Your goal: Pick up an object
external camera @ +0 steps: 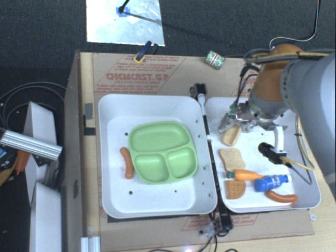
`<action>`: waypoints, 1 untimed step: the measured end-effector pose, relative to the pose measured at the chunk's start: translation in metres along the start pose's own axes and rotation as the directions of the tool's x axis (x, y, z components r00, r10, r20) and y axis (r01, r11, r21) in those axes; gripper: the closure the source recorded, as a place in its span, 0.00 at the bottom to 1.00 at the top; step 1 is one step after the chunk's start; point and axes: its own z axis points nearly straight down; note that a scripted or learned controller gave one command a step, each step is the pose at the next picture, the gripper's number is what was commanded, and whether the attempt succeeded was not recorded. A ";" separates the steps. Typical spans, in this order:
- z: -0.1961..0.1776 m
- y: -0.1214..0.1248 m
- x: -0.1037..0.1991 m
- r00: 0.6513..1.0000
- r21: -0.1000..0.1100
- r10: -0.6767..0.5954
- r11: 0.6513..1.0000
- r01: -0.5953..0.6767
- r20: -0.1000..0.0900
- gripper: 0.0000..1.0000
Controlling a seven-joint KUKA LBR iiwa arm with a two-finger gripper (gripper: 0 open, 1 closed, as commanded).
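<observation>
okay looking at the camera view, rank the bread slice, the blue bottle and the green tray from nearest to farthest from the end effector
From the end effector:
1. Bread slice, just below it in the right bin.
2. Blue bottle, lower right in the same bin.
3. Green tray, across the divider in the left bin.

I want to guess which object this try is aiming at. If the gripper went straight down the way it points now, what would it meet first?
Most likely the tan bread roll, which lies right under the gripper near the top of the right bin. Height above it is hard to judge from this slanted view.
</observation>
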 end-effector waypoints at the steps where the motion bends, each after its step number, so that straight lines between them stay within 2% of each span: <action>1: 0.000 -0.009 0.010 1.000 0.000 0.000 1.000 0.000 0.000 0.00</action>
